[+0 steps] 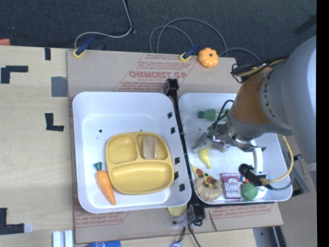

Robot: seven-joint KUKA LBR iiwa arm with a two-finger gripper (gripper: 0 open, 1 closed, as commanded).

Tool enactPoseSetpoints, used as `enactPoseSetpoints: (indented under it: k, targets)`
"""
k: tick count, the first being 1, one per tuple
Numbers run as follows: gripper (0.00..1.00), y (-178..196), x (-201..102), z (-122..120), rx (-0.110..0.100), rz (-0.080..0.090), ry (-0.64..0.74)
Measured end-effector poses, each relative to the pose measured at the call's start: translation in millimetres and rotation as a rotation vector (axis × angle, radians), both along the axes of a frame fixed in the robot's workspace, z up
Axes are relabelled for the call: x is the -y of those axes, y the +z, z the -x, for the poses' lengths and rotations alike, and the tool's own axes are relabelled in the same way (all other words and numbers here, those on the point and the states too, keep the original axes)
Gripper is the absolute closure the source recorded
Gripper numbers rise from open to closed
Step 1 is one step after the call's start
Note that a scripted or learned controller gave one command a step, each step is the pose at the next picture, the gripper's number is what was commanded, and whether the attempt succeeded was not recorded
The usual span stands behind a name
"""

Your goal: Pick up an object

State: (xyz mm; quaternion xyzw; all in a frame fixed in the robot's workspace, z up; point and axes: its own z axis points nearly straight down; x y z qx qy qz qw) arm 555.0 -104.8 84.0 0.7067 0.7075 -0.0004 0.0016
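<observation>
**Arm low over the right bin, hand above a yellow banana**

The grey arm with its orange band [252,99] fills the right side of the frame and reaches down into the shallow white right bin [187,104]. Its hand [218,137] sits near the middle of that bin; whether it is wide or narrow cannot be told from this angle, and nothing is seen held in it.

The shallow white left bin [82,107] takes the centre-left of the frame. In it lies a yellow plastic divided tray [139,176] with a small beige oblong piece [149,147] in its upper right compartment. An orange toy carrot with a green top [105,187] lies just beside the tray's lower left edge.

In the right bin, a small yellow toy banana [205,157] lies just below and left of the hand, apart from the other pieces. A green bottle-like toy [207,115] lies in the upper part of the bin, near the arm. Along the lower edge sit a tan round toy with coloured bits [207,187], a small dark red box [231,184] and a green ball [249,191], close together.

A small orange toy pumpkin [208,57] rests on the brown cardboard sheet [149,73] covering the bench, above the right bin.
</observation>
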Motion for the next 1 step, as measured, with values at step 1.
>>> enactPoseSetpoints:
  k: [1]
  targets:
    - [1.0,12.7,1.2,-1.5,0.004,0.002,0.0]
